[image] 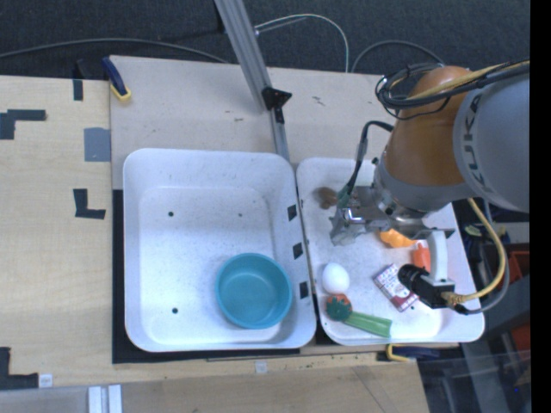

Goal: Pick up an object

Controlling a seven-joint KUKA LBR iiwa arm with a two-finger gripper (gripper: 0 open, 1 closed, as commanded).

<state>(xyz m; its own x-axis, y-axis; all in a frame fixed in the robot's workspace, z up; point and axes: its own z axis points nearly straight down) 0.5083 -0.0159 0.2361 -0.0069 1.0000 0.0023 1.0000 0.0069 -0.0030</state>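
Observation:
My gripper [346, 224] hangs over the upper left part of the right bin [448, 329], below the grey and orange arm. A small brown object [326, 198] lies just up and left of it, near the bin's left wall. A white egg-shaped ball [335, 277] rests below the gripper. Further toward the front lie a green stick with a red and green end [357, 318] and a red and white packet [395, 286]. An orange piece [397, 238] and an orange and white item [422, 256] sit to the gripper's right, partly hidden by the arm.
The left bin [155, 183] holds a blue bowl [252, 290] at its front right corner. A grey pole [245, 46] slants down to the divide between the bins. Cables loop behind the arm. A black fitting with a yellow cable [430, 289] lies over the right bin.

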